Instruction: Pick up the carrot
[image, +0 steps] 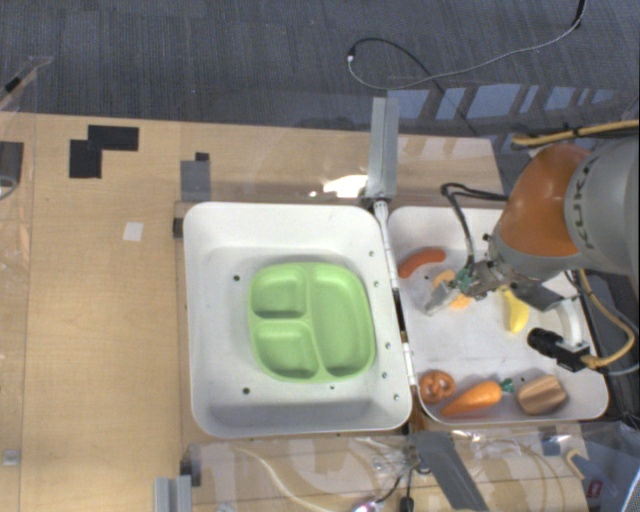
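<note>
The carrot (474, 397), orange with a small green top, lies near the front edge of the right bin (480, 340). My gripper (447, 290) hangs over the upper middle of that bin, well behind the carrot and apart from it. Its fingers point down-left beside a small yellow piece (460, 300). Whether the jaws are open or shut is hidden by the angle.
The right bin also holds a red sausage (421, 260), a yellow banana-like piece (515, 313), a small tomato (436, 384) left of the carrot, and a brown bread piece (541, 394) to its right. A green divided plate (310, 320) sits in the left bin (215, 300).
</note>
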